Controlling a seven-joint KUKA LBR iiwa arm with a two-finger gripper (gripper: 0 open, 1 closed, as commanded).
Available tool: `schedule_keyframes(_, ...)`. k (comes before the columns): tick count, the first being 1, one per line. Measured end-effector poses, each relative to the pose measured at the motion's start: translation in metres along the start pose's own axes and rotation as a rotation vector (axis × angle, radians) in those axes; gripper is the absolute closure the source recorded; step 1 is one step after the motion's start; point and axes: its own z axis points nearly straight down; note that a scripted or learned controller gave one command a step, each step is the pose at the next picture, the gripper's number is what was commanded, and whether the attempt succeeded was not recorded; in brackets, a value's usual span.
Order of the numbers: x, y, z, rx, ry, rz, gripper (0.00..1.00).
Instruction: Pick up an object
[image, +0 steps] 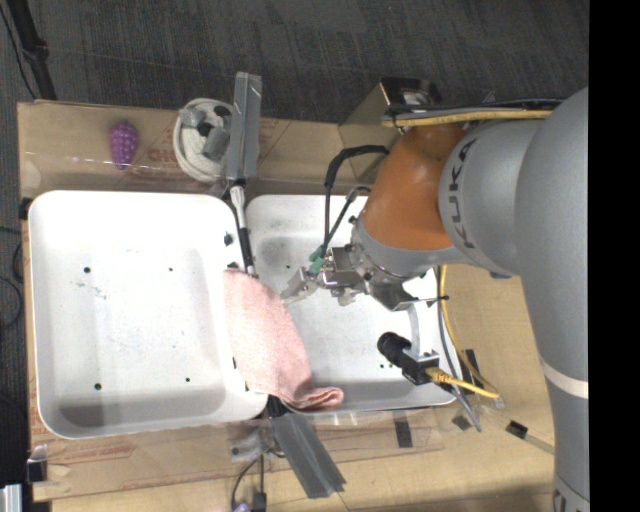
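Observation:
A pink cloth (268, 345) lies draped over the rim between the two white bins, its lower end bunched at the right bin's front edge. My gripper (300, 284) hangs low over the right bin (290, 215), just right of the cloth's upper corner. It is close to the cloth, and I see nothing held in it. The grey arm with its orange band (410, 195) covers much of the right bin's far side.
The left bin (120, 300) shows bare white floor. Outside the bins, on the brown bench at the back left, sit a small purple object (123, 143) and a white coil (203, 137). A grey bar (243, 125) runs along the divider.

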Motion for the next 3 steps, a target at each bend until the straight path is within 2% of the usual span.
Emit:
schedule_keyframes(1,0.0277,0.0203,0.0,-0.001,-0.001,-0.029,0.0)
schedule_keyframes(2,0.0294,0.0119,0.0011,0.003,0.0,-0.161,0.0)
schedule_keyframes(3,0.0291,0.0119,0.001,0.003,0.0,-0.161,0.0)
